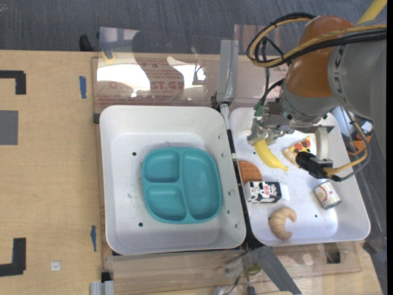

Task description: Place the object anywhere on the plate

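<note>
— Where's the arm?
— It reaches in from the right, bent downward, orange band above the wrist.
— And the gripper?
— Low, pointing down at the upper left of the right side.

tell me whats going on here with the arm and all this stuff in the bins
A grey robot arm with an orange band reaches into the right white bin, its tool low over the top end of a yellow banana. Around it lie a tan croissant, a black-and-white cow-print carton, a small can and a brown bread piece. The teal divided plate sits in the left white bin, with nothing on it yet.
</note>
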